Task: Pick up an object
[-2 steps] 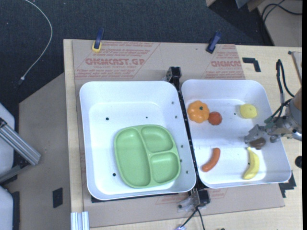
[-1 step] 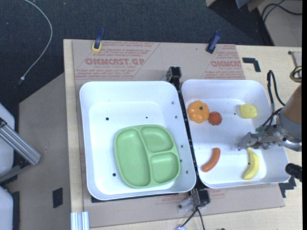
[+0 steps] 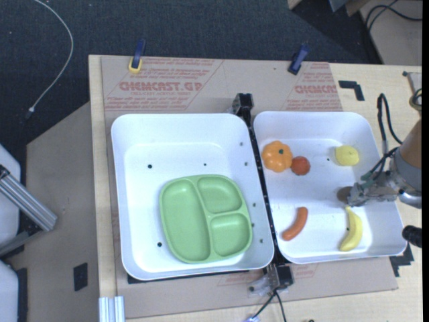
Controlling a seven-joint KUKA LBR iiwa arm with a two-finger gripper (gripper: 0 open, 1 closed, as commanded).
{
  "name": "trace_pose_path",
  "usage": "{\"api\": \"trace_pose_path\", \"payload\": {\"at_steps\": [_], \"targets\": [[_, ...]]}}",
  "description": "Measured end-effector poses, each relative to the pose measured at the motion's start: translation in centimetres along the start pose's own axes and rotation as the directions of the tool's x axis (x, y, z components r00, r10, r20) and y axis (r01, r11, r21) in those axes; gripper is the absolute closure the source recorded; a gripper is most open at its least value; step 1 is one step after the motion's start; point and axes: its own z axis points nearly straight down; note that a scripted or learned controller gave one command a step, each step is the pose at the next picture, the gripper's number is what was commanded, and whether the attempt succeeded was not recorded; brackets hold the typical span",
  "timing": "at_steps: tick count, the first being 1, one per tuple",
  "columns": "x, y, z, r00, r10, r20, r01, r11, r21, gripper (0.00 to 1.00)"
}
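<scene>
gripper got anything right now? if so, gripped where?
Nothing is visibly held. The gripper sits low in the right bin, just above the top end of the banana, with no object seen between its fingers.

The arm reaches in low from the right, its gripper [image 3: 351, 194] pointing left, apparently holding nothing.

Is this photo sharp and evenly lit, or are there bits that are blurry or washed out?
In the camera view the light is soft and even: the green plate and the banana cast only faint shadows; the white bins look bright, with their rims slightly washed out; the fruit is a little soft; the gripper at the right is somewhat blurred.
</scene>
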Motion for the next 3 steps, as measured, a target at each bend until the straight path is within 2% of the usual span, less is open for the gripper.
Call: {"api": "trace_pose_path", "payload": {"at_steps": [2, 3], "targets": [[1.3, -0.5, -10.3, 1.000, -0.003, 0.002, 0.003, 1.000, -0.005, 1.00], [0.7, 0.2, -14.9, 1.000, -0.003, 0.003, 0.003, 1.000, -0.005, 1.00]]}}
